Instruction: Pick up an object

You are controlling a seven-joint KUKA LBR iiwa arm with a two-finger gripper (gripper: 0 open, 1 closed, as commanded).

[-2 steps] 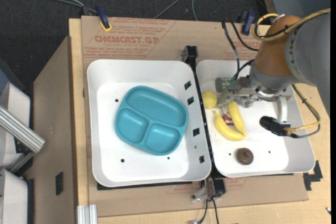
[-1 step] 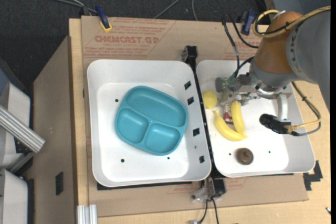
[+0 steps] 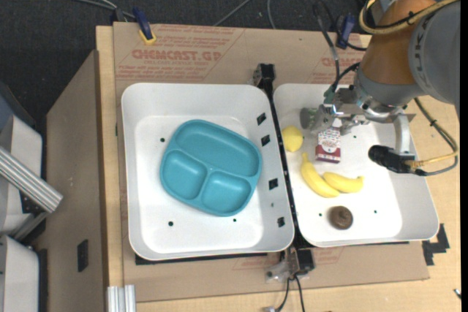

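My gripper (image 3: pixel 333 120) hangs over the back part of the right bin (image 3: pixel 409 219), on the grey arm with the orange band. Directly below and in front of it is a small red and white box (image 3: pixel 329 147), its upper end right at the gripper. I cannot tell whether the box is touched. A small yellow lemon-like fruit (image 3: pixel 292 139) lies by the bin's left wall. Two yellow bananas (image 3: pixel 330 180) lie together in the middle. A brown round object (image 3: pixel 340 216) sits near the front.
The left bin (image 3: pixel 146 230) holds a teal divided plate (image 3: pixel 210 166). A black divider strip (image 3: pixel 276 157) runs between the bins. Cables and clamps lie on the cardboard behind the bins.
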